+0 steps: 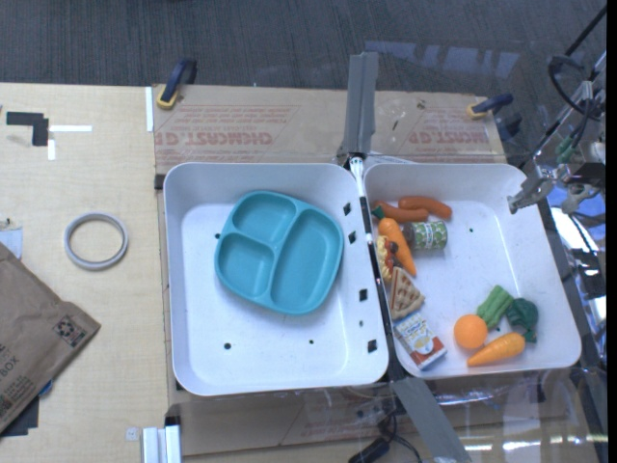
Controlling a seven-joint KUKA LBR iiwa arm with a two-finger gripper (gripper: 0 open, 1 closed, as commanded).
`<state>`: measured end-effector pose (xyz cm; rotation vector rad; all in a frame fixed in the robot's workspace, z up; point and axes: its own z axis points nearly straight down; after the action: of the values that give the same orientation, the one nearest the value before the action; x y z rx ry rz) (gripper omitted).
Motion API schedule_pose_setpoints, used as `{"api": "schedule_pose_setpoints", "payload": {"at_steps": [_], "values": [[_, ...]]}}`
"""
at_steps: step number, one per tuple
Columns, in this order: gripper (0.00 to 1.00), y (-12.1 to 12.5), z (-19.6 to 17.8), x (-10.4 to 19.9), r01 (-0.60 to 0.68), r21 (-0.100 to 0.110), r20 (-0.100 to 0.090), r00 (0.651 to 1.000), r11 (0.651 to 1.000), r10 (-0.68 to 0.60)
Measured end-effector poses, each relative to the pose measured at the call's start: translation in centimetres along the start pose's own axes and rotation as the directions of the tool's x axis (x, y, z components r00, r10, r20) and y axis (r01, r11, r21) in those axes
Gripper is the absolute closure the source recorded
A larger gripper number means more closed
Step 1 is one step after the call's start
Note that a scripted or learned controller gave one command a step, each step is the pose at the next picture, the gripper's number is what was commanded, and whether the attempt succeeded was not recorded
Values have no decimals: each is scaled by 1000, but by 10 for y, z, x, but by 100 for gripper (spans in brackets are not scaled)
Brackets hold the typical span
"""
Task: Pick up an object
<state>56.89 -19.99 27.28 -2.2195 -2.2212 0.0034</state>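
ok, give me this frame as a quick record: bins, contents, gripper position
left bin: holds one teal divided plate, three compartments
right bin: holds toy food
far left corner: two carrots, a sausage and a small can
along the left wall: sandwich wedge, small carton
near right corner: orange, carrot, green vegetable pieces
gripper: at the right bin's far right rim, nothing seen between its fingers
bench, left of bins: tape ring, brown box

Light: bright, even, from overhead.
Shadows: soft, faint.
Glare: white bins (183, 258) slightly washed out.
Focus: mildly soft throughout.
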Motion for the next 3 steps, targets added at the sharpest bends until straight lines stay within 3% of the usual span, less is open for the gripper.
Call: {"api": "schedule_pose_setpoints", "payload": {"at_steps": [1,2,3], "values": [[0,59,89,26,246,-1,1,969,969,-246],[0,62,181,82,267,-2,1,964,964,-267],[0,21,69,65,425,-3,3,905,905,-425]]}}
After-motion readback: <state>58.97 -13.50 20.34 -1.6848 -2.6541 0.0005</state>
